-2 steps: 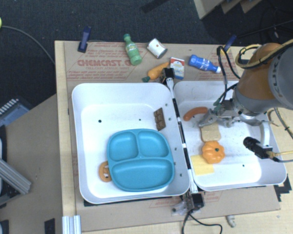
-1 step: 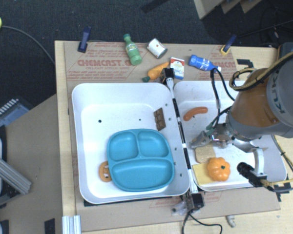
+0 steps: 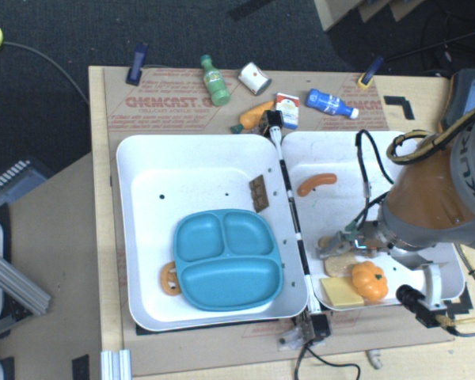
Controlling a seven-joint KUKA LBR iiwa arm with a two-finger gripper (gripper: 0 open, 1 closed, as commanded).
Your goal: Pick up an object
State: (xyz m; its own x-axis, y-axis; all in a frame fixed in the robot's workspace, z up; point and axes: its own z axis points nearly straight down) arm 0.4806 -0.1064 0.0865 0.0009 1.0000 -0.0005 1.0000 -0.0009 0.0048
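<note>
Objects for picking lie in the right-hand white bin (image 3: 427, 145): an orange pumpkin-shaped toy (image 3: 369, 281) near the front edge, a pale yellow flat block (image 3: 340, 292) touching its left side, and an orange-brown sausage (image 3: 316, 183) lying alone toward the back of the bin.

From the right, the grey arm (image 3: 427, 200) reaches in over the right bin, its bulky wrist section hanging above the bin's right half, with black cables looping over it. It points down and to the left. The pincer (image 3: 338, 245) sits low in the bin, just behind the pumpkin toy and the yellow block; whether its fingers are open or closed cannot be told, and nothing can be seen held between them.

The left white bin (image 3: 142, 165) holds a blue divided tray (image 3: 226, 258) toward its front. A small pretzel-like brown item (image 3: 169, 279) is tucked against the tray's left edge, and a small brown rectangle (image 3: 258, 193) lies near the bin's right wall.

Both bins rest side by side on a counter (image 3: 111, 212) covered with cardboard printed in red lettering. Behind the bins, loose on the cardboard, lie a green bottle (image 3: 215, 81), a small white can (image 3: 255, 78), a blue bottle (image 3: 331, 104), a small white and red carton (image 3: 286, 109) and an orange item (image 3: 255, 116) beside it. Blue clamps (image 3: 136, 64) hold the cardboard's back edge.

Around the counter is dark carpeted floor (image 3: 55, 14), with a thin cable running across it at the upper left.
</note>
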